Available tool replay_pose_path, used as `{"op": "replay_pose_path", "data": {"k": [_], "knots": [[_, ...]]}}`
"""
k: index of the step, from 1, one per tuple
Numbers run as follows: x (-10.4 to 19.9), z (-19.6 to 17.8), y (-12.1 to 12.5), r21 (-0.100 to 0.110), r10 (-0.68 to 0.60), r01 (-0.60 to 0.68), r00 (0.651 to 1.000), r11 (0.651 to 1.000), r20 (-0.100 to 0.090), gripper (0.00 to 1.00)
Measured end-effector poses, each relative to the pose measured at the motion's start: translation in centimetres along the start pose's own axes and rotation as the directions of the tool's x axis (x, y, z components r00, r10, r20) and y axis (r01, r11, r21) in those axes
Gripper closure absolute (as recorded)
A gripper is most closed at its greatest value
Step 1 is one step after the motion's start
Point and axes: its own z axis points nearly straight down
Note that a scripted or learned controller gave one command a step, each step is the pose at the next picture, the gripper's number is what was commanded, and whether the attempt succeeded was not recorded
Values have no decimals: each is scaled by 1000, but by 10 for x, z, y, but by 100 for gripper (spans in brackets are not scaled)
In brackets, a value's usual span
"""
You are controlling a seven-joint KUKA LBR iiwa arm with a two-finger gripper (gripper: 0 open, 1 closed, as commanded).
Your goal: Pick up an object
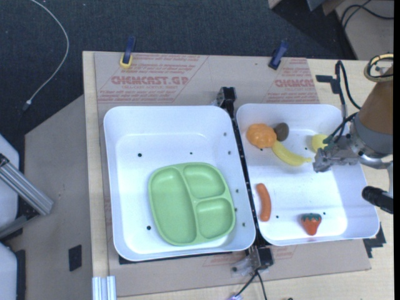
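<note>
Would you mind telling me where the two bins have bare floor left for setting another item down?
Left bin: a bare strip runs along the far wall above the green divided plate, and another down its left side. Right bin: bare floor lies between the sausage and strawberry. Its far half is crowded with the orange, banana and end effector.

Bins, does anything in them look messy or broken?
Nothing stands out. The green tray lies flat in the left bin. The banana, orange, sausage and strawberry lie loose in the right bin, all whole.
</note>
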Motion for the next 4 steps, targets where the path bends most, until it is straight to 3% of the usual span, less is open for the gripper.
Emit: {"op": "replay_pose_path", "data": {"k": [2,4], "knots": [[-14,-116,4,-1,-2,2,1000,1000,1,100],[90,-94,26,8,-6,6,1000,1000,-5,100]]}}
